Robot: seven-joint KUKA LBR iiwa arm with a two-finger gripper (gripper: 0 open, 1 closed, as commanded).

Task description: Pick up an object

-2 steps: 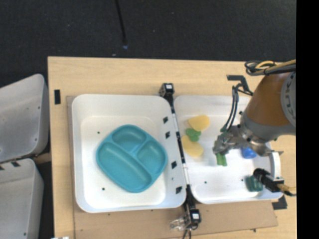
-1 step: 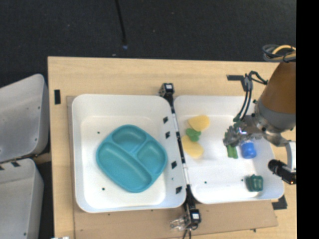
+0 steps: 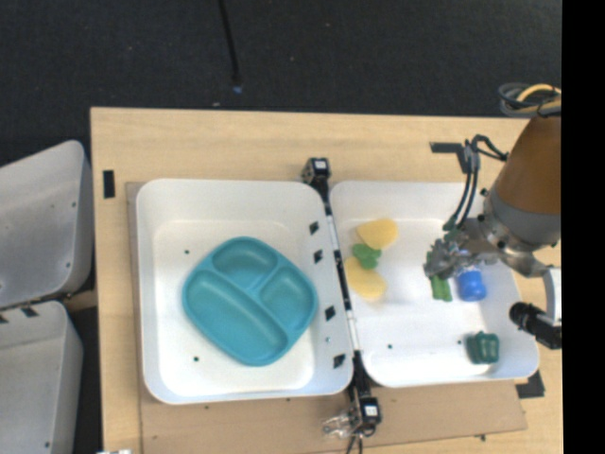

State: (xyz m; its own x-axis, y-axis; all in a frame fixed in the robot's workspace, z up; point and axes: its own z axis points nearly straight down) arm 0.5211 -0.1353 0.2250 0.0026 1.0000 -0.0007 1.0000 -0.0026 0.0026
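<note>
gripper (image 3: pixel 444 261) low in right bin (image 3: pixel 416 362), grip state can't tell, by upright-lying green stick (image 3: pixel 440 288) and blue block (image 3: pixel 470 285).

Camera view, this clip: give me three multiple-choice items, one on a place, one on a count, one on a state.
1. Where does the teal sectioned plastic tray lie?
A. in the left white bin
B. in the right white bin
C. on the bare bench

2. How many yellow pieces lie in the right white bin?
A. none
B. two
C. four

3. How does the dark green chunky object stand to the gripper?
A. pinched in it
B. hanging from it
C. lying apart from it, near the bin's front right corner

Answers: 1 A, the tray fills the left white bin. 2 B, one yellow piece above, another below. 3 C, white floor shows between them.
</note>
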